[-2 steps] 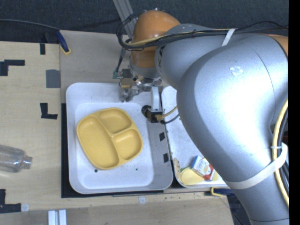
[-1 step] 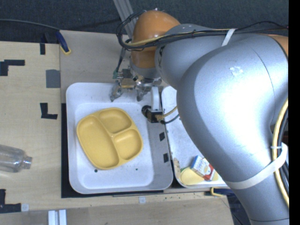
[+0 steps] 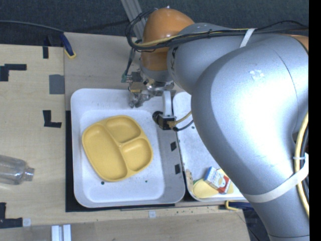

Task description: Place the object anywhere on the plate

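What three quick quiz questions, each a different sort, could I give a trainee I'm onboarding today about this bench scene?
1. True or false: the yellow plate lies in the left bin.
2. Multiple choice: how many compartments does the plate have? A) two B) three C) four
3. Fill in: the end effector is above the left bin's ____ edge, beyond the plate.

Key: 1 true. 2 B. 3 far. The small yellow object and the red-and-white packet lie in the right bin, so nothing has reached the plate yet.
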Robot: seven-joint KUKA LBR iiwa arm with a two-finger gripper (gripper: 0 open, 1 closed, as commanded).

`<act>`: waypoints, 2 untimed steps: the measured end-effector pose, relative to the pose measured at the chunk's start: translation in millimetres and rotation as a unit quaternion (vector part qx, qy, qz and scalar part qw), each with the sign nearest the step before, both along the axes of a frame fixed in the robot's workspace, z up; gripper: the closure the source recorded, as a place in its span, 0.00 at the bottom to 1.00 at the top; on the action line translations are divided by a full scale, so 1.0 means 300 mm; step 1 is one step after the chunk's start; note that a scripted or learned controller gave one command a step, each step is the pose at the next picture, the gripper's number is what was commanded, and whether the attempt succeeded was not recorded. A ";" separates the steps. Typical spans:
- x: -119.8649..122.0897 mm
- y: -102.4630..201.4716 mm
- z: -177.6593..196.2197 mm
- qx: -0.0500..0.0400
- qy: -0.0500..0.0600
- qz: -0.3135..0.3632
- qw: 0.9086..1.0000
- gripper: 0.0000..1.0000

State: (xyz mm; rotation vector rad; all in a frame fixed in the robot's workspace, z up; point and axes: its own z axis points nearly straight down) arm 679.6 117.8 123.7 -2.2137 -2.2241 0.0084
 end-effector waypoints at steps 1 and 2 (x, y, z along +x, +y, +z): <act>-0.005 -0.194 0.233 0.000 -0.006 -0.004 1.000 1.00; -0.010 -0.184 0.216 0.000 -0.003 -0.002 1.000 0.00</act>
